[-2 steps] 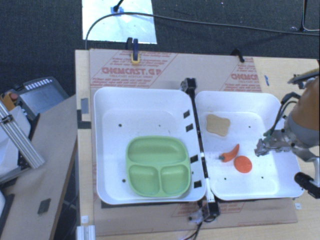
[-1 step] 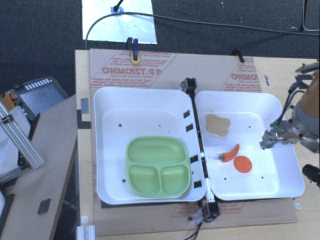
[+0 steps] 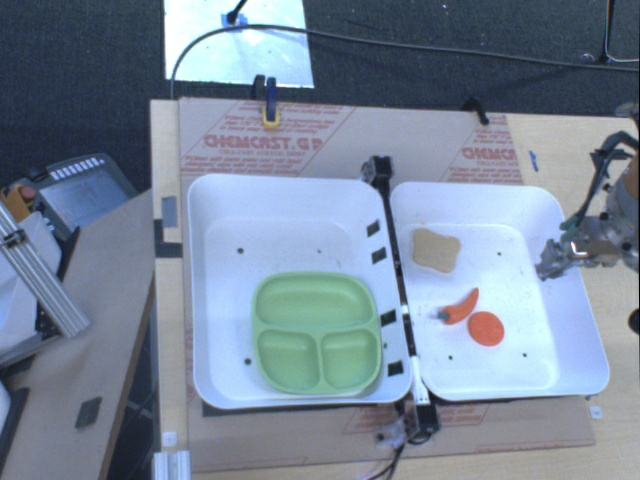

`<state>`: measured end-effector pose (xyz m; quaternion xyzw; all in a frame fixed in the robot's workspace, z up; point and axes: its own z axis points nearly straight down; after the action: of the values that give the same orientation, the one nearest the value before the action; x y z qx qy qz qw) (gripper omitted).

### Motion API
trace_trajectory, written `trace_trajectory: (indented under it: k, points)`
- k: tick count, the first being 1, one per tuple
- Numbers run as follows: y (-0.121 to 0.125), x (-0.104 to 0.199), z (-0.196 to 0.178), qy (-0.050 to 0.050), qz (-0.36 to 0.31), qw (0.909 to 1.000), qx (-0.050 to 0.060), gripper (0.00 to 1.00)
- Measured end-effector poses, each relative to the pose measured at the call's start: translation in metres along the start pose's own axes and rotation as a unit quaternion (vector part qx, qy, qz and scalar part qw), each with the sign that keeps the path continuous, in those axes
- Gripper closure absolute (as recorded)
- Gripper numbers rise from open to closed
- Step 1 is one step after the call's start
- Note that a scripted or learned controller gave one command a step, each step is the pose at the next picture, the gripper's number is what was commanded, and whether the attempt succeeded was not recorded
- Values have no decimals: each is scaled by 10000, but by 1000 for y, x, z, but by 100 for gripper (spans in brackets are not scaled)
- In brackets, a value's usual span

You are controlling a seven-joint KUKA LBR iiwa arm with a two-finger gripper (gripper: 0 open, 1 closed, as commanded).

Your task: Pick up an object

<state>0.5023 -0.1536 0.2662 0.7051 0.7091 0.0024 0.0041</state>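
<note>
The two-finger gripper (image 3: pixel 553 261) hangs at the right bin's (image 3: pixel 520 376) right wall; whether it is wide or narrow cannot be told. The small orange carrot-shaped toy (image 3: pixel 461 308) lies to its left and slightly nearer, its long axis slanting from near-left to far-right, with the flat orange disc (image 3: pixel 487 329) just beside it.

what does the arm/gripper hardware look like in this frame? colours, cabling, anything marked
Little of it is in frame. At the right edge of the camera view, the gripper reads as a small grey metallic assembly with darker parts, over the right bin's rim. Thin dark cables loop above it toward the wrist, where a tan-orange patch sits at the frame edge. No markings are legible; it's too small and blurred for finer detail.
</note>
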Motion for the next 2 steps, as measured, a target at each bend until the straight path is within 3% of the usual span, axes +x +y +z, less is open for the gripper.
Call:
trace_trajectory:
  k: [2]
  points:
    - [6, 113, -1, 20, -20, 10000, 36, 100]
